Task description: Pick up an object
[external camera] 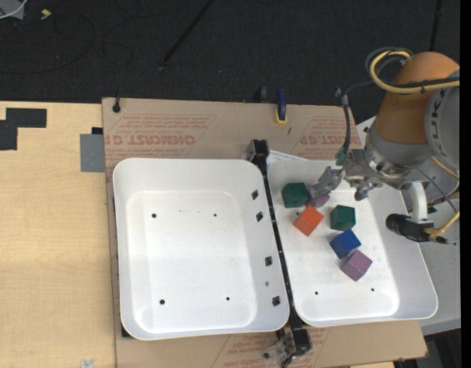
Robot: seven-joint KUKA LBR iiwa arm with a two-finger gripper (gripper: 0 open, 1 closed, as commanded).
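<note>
Two white bins sit side by side on a brown cardboard sheet (189,133) on the bench. The left bin (136,205) is on the left, and the right bin (404,297) holds all the blocks. The grey arm (408,133), with its orange band, comes in from the right and leans over the top part of the right bin. Its gripper (326,184) hangs low over the blocks near the top left corner of that bin. I cannot tell if the gripper is spread or pressed together, and I cannot see any block pinched in it. Just left of the gripper sits a dark green block (294,195). A small light purple block (320,200) lies right under the gripper tip, but I cannot tell if they touch. Just below that is an orange block (308,220), turned like a diamond. To its right is another green block (343,218). Below that one is a blue block (345,243), very close to it. A purple block (357,264) sits just below the blue one, near the middle of the bin. A blue clamp (281,106) holds the top edge of the cardboard.
</note>
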